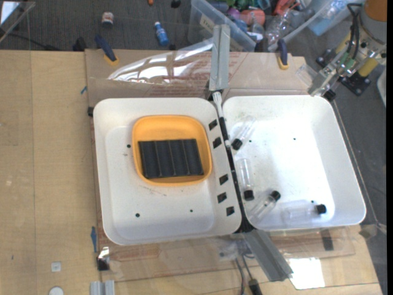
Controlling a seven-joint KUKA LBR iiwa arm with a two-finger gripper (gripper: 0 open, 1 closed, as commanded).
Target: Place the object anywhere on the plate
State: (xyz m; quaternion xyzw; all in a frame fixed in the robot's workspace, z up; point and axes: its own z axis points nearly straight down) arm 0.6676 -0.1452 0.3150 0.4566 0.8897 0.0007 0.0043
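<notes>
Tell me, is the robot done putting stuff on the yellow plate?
Partly, it seems. A black ridged block already lies on the yellow plate in the left bin. Nothing is being carried now. Several clear tubes with black caps lie in the right bin, not yet moved.

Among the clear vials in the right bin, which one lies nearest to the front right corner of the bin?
The vial with its black cap pointing right, at the bin's front right. The other vials lie further left, close to the divider between the two bins.
</notes>
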